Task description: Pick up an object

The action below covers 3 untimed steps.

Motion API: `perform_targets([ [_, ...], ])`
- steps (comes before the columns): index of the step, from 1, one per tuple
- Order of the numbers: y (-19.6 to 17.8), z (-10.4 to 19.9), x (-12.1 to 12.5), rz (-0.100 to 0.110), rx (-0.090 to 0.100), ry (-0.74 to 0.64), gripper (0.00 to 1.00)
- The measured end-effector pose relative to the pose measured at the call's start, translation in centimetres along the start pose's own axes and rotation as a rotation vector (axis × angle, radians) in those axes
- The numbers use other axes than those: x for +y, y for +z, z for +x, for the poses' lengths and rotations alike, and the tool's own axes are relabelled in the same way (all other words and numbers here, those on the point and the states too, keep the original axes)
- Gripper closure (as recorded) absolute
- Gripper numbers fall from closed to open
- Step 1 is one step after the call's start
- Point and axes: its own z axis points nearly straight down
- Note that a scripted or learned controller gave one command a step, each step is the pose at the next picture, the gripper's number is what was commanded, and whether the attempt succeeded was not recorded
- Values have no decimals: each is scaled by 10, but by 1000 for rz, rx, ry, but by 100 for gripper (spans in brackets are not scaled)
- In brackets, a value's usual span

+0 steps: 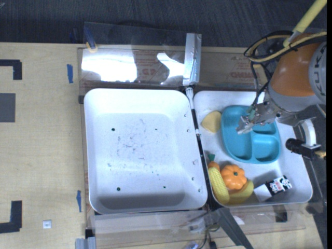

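Over right white bin [303,162], claw [249,122] sits on blue divided plastic tray [251,147], near its upper rim; finger state unclear, cannot tell. Orange toy pumpkin [234,177] lies below.

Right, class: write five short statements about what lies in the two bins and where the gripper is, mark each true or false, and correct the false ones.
1. The blue divided plate lies in the right bin. True.
2. The gripper is over the left bin. False: it is over the blue divided plate in the right bin.
3. An orange pumpkin sits near the right bin's front edge. True.
4. The corn cob lies on the blue plate. False: it lies on the bin floor beside the pumpkin.
5. A small black and white object sits in the right bin's front right corner. True.
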Motion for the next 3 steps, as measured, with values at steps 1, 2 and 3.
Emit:
perform_targets([
  [1,-73,-31,27,-7,-5,-22,100],
  [2,-68,-92,58,-1,-3,10,100],
  [3,-115,-77,63,-8,-6,-129,100],
])
